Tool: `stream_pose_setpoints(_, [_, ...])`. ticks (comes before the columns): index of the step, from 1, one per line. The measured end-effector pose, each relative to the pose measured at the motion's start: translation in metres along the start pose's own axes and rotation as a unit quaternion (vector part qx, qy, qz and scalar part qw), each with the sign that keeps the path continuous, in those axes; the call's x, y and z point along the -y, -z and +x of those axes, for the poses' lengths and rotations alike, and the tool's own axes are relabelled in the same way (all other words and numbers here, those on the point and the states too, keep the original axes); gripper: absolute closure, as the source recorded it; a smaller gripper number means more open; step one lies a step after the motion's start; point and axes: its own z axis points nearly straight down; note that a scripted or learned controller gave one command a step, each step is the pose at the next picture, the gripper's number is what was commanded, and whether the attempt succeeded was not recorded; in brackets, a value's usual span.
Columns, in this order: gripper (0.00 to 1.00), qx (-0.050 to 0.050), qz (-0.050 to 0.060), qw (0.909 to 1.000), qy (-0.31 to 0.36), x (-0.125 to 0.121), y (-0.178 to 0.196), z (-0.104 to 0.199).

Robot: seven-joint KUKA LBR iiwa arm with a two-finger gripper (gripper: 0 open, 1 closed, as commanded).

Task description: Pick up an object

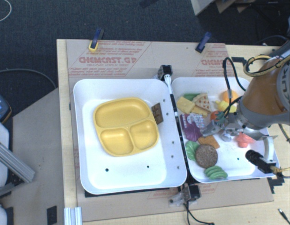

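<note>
My gripper (221, 125) hangs low over the middle of the right bin (239, 165), among a pile of toy food. Just left of it lies a purple piece (192, 126). An orange piece (208, 141) sits right below it and a pink piece (245, 139) to its right. Behind it are a yellow wedge (185, 105), a pizza-like slice (202, 104) and an orange ball (228, 96). Toward the front lie a brown round patty (206, 155), a dark green piece (191, 150) and a ridged green piece (216, 173). The arm hides what is directly under the gripper.
The left bin (88, 139) holds a yellow divided plate (125, 125) and a small brown block (157, 112) at the plate's right edge. A black rail (173, 111) separates the two bins. The arm's orange band (264, 90) covers the right bin's far right corner.
</note>
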Motion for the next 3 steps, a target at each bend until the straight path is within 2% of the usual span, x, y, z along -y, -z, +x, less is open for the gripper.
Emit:
stream_pose_setpoints(1, [1.00,0.000,-0.001,1.0000,0.000,-0.001,0.009,0.000])
stream_pose_setpoints(2, [1.00,-0.001,0.004,1.0000,0.001,-0.012,0.067,-0.004])
stream_pose_setpoints(3, [1.00,-0.001,0.004,1.0000,0.001,-0.014,0.121,-0.004])
